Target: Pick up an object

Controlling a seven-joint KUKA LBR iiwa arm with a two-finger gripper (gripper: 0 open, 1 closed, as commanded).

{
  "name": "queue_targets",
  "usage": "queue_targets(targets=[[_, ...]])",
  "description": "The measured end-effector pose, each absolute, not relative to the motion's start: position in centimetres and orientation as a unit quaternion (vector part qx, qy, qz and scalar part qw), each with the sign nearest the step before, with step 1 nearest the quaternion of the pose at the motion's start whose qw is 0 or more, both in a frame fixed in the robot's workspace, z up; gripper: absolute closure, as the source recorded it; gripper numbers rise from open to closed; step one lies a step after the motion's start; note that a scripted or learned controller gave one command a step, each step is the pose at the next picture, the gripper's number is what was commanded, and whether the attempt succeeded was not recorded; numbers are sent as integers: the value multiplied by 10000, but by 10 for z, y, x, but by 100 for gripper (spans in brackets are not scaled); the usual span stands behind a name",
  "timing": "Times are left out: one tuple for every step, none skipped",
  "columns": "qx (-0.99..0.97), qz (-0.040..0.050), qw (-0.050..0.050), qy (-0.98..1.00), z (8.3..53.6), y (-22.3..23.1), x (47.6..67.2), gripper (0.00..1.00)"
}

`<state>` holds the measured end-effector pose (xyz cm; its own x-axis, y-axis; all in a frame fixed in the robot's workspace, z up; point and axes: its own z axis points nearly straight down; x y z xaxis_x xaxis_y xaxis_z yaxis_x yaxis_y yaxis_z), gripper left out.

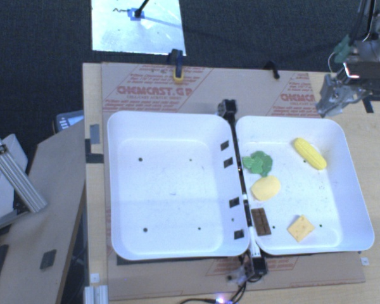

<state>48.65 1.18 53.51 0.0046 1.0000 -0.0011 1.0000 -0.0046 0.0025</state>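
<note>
While the gripper (332,103) hangs above the right bin's (351,170) far rim, whether its fingers are apart is seemingly too blurred to tell. Corn (310,153), broccoli (258,163), lemon (266,187), cracker (301,228) and brown block (260,221) lie loose inside, ready for picking.

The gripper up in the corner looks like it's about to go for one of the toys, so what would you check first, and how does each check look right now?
1. Things to pick lie in the right bin: ok; corn, green broccoli, yellow lemon-like piece, cracker, brown block.
2. Gripper carries nothing: cannot tell, too blurred.
3. Gripper over a target: not ok; it hangs beyond the bin's far right corner.
4. Corn, the nearest item, stands apart from the others: ok.
5. Broccoli and the lemon-like piece well apart: not ok, nearly touching.
</note>
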Motion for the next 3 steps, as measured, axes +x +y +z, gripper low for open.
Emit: queue_targets(targets=[[7093,6,22,7049,535,-57,486,100],[7041,-7,-13,7101,453,10,486,100],[7057,13,12,7085,466,8,487,100]])
